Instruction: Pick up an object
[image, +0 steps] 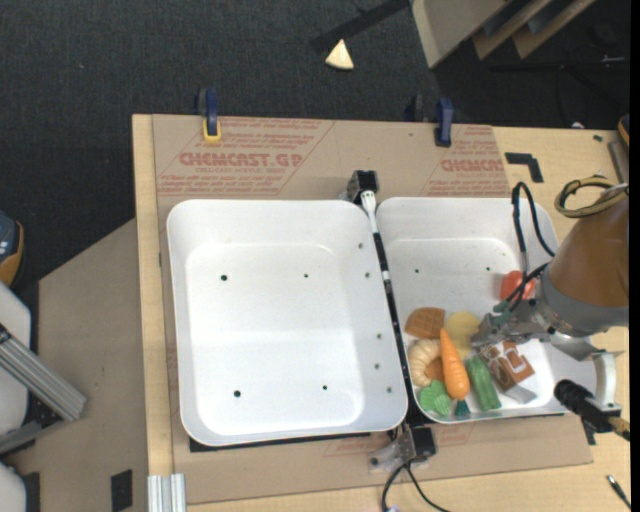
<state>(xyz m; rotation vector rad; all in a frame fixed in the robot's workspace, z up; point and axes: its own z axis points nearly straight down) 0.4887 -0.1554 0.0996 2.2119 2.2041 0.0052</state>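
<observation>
Nearest the camera, at the front edge of the worktop (300, 470), a black clip and a loose cable (410, 455) sit just below the seam where the two white bins meet. Brown board covers the worktop, and red print on it reads "CHEMCAST G.P" behind the left bin (270, 320), with the same word begun again behind the right bin (455, 240). Two blue clamps (208, 105) pin the board's far edge.

Plenty of open floor shows in the left bin, marked by a few small dark holes. Open floor also takes up the far half of the right bin, while its near half is crowded. There lies the toy food: an orange carrot (454, 367) set lengthwise, a brown piece (425, 322) and a pale yellow piece (461, 324) just behind it, a cream knobbly piece (425, 358) to its left, and green pieces (482, 387) by the front rim. A brown-and-white item (512, 366) rests near the right wall.

Reaching in from the right, the arm hangs low over that cluster, and the jaws (497, 333) sit just beside the carrot's right side; whether they are wide, narrow or holding anything I cannot tell. A small red-orange piece (513, 285) shows just behind them.
</observation>
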